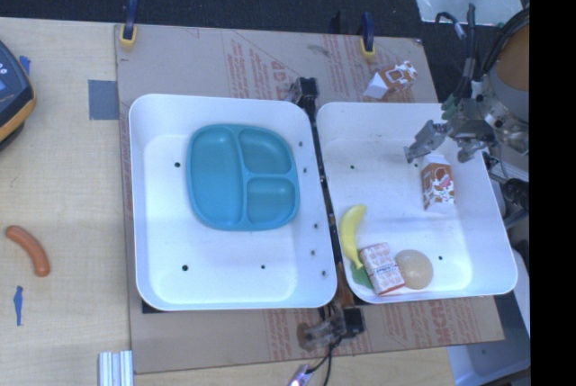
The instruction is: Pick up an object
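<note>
I'm seeing the gripper [447, 144] hanging spread open over the right bin's [378, 123] far right corner, the carton [438, 184] lying lengthwise just nearward, ungripped.

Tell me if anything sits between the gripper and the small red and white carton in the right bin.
Nothing visible does. The gripper hangs right above the top end of the small red and white carton, which lies apart on bare floor of the right white bin. The yellow banana, the second carton and the pale round object lie at the near edge.

Right bin [378, 150] centre open — carton [438, 183] beside claw [443, 146].
</note>
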